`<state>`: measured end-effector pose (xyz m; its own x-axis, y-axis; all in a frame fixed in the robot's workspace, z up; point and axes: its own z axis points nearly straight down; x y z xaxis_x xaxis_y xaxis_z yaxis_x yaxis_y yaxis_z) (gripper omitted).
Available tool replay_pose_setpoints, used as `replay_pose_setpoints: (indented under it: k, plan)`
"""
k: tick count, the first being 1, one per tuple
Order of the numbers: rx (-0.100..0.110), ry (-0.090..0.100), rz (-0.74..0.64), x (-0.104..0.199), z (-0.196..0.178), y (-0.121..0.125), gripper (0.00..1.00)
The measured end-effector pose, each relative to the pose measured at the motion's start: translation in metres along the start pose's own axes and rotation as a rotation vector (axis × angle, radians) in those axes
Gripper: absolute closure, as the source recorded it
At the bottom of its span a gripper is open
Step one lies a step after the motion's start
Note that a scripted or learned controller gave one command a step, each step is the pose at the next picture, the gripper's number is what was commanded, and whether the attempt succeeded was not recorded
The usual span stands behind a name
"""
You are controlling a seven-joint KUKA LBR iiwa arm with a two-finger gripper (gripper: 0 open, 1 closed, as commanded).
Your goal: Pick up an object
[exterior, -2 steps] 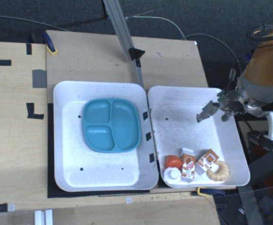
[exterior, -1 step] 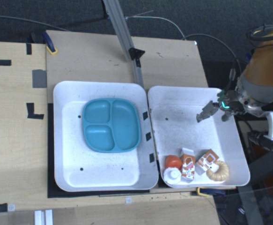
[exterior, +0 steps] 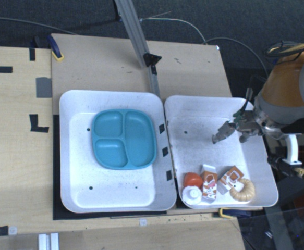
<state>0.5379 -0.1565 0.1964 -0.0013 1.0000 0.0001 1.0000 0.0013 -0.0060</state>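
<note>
Two-finger gripper (exterior: 226, 133) poised in the right white bin (exterior: 204, 113), centre-right of frame.
Jaw state cannot be told; small mixed objects (exterior: 219, 184) cluster at the bin's lower edge.

No legible text, labels or numbers anywhere, cartons' (exterior: 209, 185) print too blurred.
</note>
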Motion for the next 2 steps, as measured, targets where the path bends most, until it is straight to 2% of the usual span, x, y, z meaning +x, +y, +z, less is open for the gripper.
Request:
replay_pose_setpoints:
  k: [1,2]
  plan:
    - [0.000,0.000,0.001,-0.001,0.045,-0.005,0.00]
    - [0.000,0.001,0.000,0.005,0.107,-0.002,0.00]
